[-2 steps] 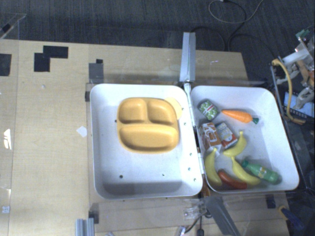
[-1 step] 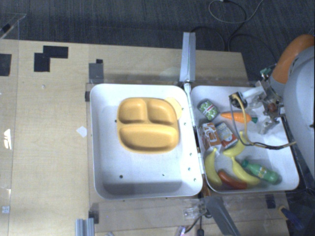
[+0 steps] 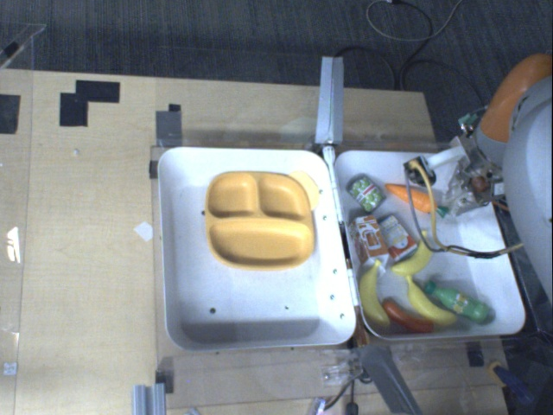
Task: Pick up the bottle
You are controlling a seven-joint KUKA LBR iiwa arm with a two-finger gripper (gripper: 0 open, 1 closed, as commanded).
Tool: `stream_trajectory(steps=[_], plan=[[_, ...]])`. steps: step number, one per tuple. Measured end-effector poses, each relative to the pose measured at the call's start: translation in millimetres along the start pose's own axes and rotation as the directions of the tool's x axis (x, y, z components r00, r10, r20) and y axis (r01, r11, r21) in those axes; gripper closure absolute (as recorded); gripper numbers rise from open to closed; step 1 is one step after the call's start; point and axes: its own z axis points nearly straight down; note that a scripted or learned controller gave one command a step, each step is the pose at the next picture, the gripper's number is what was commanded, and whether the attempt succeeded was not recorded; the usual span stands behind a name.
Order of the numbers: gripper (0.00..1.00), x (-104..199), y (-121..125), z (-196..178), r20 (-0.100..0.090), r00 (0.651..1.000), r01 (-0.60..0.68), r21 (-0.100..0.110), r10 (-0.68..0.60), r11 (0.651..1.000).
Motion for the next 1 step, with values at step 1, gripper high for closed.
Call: stream_trajectory(steps=[1], plan=[[0.00, 0.0, -0.2, 0.2, 0.000, 1.000, 0.001, 0.000, -0.001, 1.000]])
